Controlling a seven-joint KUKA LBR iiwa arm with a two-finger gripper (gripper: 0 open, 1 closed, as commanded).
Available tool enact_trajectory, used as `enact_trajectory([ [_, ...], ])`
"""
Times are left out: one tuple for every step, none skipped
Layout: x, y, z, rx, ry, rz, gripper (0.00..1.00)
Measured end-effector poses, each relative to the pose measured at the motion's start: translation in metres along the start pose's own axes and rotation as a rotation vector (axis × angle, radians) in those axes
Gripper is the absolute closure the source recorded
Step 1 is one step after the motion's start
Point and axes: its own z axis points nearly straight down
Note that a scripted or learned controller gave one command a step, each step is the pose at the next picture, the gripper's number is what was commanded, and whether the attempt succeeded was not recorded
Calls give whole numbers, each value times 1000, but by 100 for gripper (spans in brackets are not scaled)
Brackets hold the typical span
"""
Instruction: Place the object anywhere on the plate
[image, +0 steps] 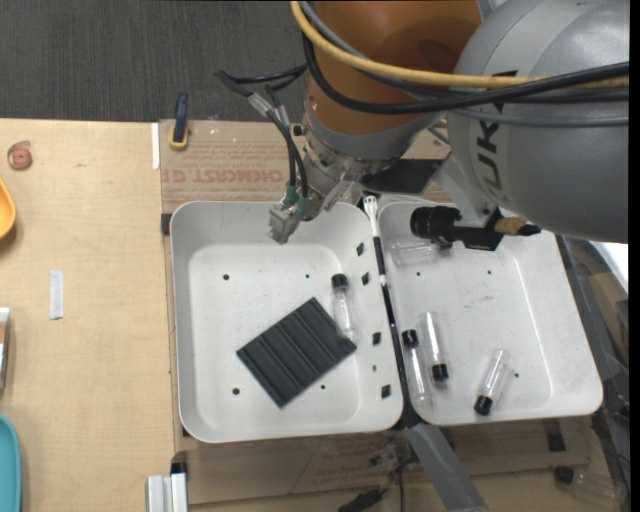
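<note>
1. Over the top of the view, the arm (480, 90) takes up most of the upper right. It hides the far rim of the right bin (570, 300) and whatever lies under the wrist.
2. In the left bin (185, 330), the dark ribbed plate (297, 350) lies flat and turned at an angle, near the middle of the floor. Its whole top is bare, so a drop anywhere on it should do. The centre is the safer aim, because a round thing may roll along or off the ribs.
3. Just beside the plate's upper right edge lies a clear vial (343, 300) with a dark cap at its far end. I take it for the task's object, since it is the only loose thing in that bin. Whether it touches the plate is hard to say.
4. To pick it up well, I would come down on the middle of the tube and grip across its length, well clear of the bin's right wall. The carry to the plate is short, and the release should be low.
5. The gripper (284, 222) hangs over the upper part of the left bin, apart from the vial. Cables (290, 150) run down to it. It shows small and partly in shadow, so I cannot tell whether it is open or closed, or whether anything is in it.
6. Three more vials lie in the right bin: the first (437, 352), the second (490, 382) and the third (412, 247). The third is faint against the white.
</note>
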Motion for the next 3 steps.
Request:
enact_trajectory([
  [29, -9, -16, 0, 1, -86, 100],
  [3, 18, 15, 1, 1, -197, 100],
  [35, -10, -26, -1, 0, -266, 100],
])
